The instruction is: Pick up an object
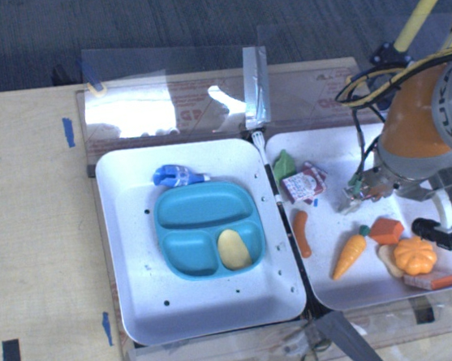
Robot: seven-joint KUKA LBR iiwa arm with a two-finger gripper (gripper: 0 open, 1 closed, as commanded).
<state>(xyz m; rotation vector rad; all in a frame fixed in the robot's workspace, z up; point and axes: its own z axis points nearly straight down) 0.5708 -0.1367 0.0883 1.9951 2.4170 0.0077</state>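
My gripper hangs low over the right bin, near its middle. It sits just above the carrot and left of a red-orange block. A red and white packet and a green piece lie to its left. A red sausage lies along the bin's left wall. An orange pumpkin and a pink piece rest in the near right corner. Nothing shows in the gripper's grasp.
The left bin holds a blue divided plate with a yellow potato in its near right compartment. A blue bottle lies behind the plate. The arm's orange band and cables overhang the right bin's far right.
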